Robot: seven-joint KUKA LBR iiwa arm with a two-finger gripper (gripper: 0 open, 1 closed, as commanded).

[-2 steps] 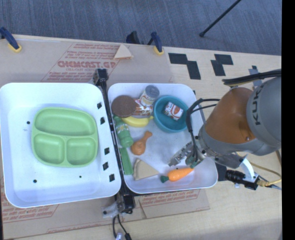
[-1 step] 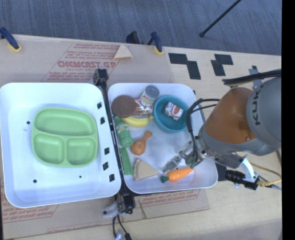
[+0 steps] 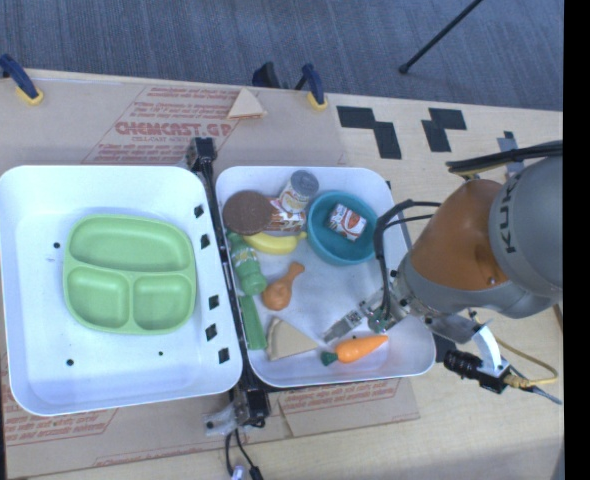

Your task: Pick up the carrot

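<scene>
The carrot [image 3: 360, 349], orange with a small green top at its left end, lies flat on the floor of the right bin [image 3: 305, 370], close to the front wall at the right. My gripper [image 3: 359, 321] hangs just behind and above it, reaching in from the right under the grey arm with its orange band [image 3: 455, 243]. The carrot rests on the bin floor, a little apart from the gripper.
The right bin also holds a tan wedge [image 3: 293, 340], a drumstick [image 3: 283, 286], a green bottle [image 3: 247, 268], a banana [image 3: 272, 241], a brown disc [image 3: 247, 211], a small jar [image 3: 298, 193] and a blue bowl [image 3: 342, 228]. A green divided plate [image 3: 130, 273] sits in the left bin [image 3: 25, 268].
</scene>
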